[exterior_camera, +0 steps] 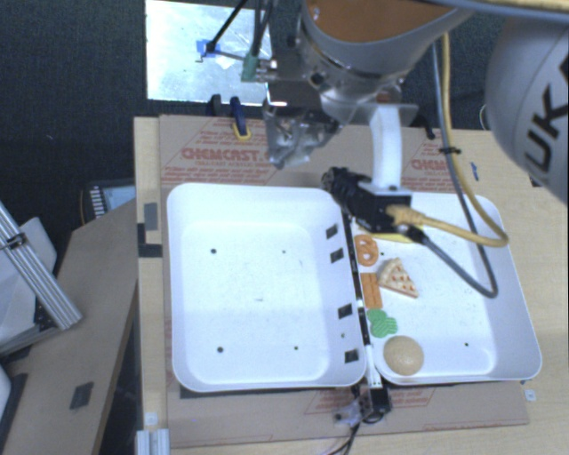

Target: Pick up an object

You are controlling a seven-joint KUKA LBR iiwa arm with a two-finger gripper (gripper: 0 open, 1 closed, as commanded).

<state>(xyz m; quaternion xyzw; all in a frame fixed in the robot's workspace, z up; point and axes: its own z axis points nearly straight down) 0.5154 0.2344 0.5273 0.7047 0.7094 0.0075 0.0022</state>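
While gripper [289,151] hangs beyond bins, pretzel [365,250] lies well apart.

Arm: grey [356,35], reaching in at the top over the bins' far edge
Gripper: [289,147] above the bench [222,142] — behind the left bin [249,284]
Right bin [480,311]: pretzel [364,250], pizza slice [398,279], green piece [383,323], tan round [404,354] — clustered near the divider

i work in a robotics lab: my big grey arm with its orange band [373,22] reaches over a plywood bench [524,267] holding two shallow white plastic bins [249,284], with a yellow cable [471,222], a silver aluminium framing rail [36,275] and dark carpet [71,89] around.
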